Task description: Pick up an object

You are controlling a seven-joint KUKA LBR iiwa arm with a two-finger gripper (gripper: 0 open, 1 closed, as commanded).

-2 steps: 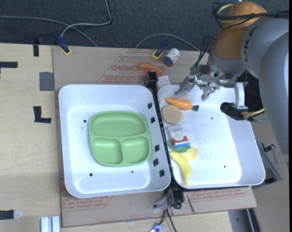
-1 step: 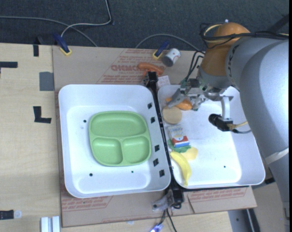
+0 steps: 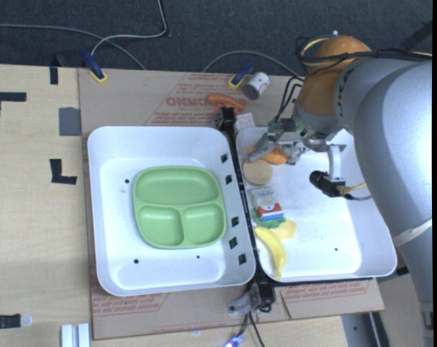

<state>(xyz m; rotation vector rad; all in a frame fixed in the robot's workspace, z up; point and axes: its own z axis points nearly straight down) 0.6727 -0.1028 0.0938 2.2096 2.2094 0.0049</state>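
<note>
Objects: four in right bin (image 3: 349, 255), near its left wall — orange piece (image 3: 276, 158), tan disc (image 3: 258, 173), small printed packet (image 3: 269, 211), banana (image 3: 273, 247).
Gripper (image 3: 275, 147): over orange piece; finger state cannot tell.
Left bin (image 3: 110, 215): one green divided plate (image 3: 179, 206).
Writing: packet print unreadable.

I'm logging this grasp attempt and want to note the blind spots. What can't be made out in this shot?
- Gripper: its fingers are small and blurred in the camera view, so whether they close on the orange item is unclear.
- Small printed packet: too small to read.
- Right bin: its far right side is covered by the grey arm.
</note>
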